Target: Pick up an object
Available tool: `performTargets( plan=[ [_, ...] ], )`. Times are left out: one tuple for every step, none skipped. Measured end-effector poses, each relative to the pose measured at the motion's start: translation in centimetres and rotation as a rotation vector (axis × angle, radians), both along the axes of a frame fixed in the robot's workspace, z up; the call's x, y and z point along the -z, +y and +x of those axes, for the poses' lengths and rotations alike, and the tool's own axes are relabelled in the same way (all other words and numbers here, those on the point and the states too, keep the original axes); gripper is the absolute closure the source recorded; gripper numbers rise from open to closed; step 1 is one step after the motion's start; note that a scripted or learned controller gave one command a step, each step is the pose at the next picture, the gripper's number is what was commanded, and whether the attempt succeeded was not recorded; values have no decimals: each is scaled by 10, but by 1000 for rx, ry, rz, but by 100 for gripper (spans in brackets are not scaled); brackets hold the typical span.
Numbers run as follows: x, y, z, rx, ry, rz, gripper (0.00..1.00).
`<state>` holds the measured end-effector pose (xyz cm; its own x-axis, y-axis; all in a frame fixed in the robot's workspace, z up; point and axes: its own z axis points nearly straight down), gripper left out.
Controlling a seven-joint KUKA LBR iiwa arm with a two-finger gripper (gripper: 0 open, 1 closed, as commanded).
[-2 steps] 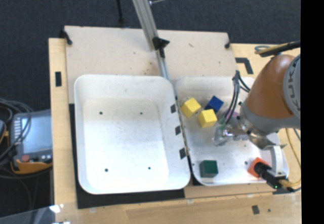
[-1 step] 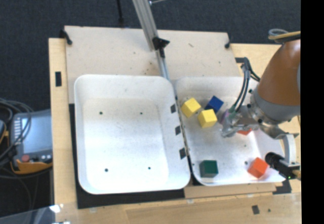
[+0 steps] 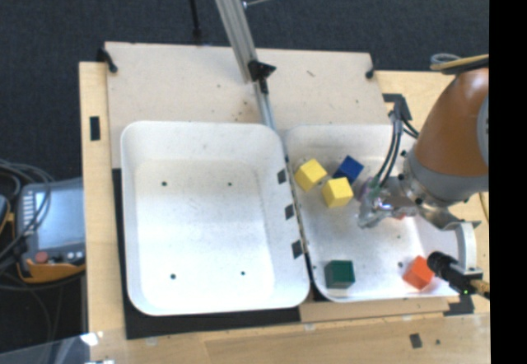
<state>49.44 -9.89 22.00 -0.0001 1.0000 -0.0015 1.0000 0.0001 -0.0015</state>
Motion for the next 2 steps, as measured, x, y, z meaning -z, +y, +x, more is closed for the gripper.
performTargets(
  plan=[
    [-12,43,16,-8,-4,3,100],
    [-24,95,31,-8,-4,3,100]
  ],
)
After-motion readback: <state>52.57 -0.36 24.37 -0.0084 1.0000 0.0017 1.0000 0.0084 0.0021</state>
